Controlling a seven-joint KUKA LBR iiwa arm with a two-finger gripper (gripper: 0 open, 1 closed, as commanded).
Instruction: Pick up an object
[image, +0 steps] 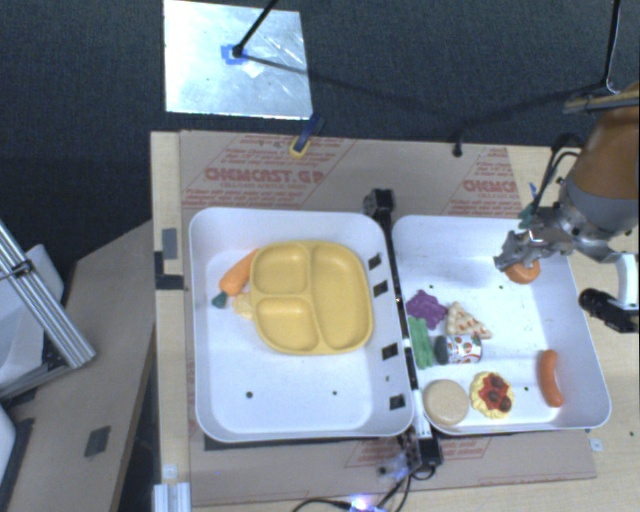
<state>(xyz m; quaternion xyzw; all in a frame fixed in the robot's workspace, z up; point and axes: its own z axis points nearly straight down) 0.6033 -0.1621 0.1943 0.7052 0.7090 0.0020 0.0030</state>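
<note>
My gripper (518, 258) hangs over the far right part of the right bin (470, 250), shut on a small orange round piece (523, 271) that sticks out below its tips. Further toys lie toward the front of that bin: a purple grape bunch (427, 306), a pizza slice (466, 322), a green pod (421, 346), a small printed can (463, 349), a tan bun (446, 402), a spaghetti disc (490, 393) and an orange sausage (549, 377).
The left bin (215, 380) holds a yellow divided plate (305, 297) with a toy carrot (237, 272) at its left rim. A black divider (395, 300) runs between the bins. A black part of the arm (608, 308) overhangs the right bin's right wall.
</note>
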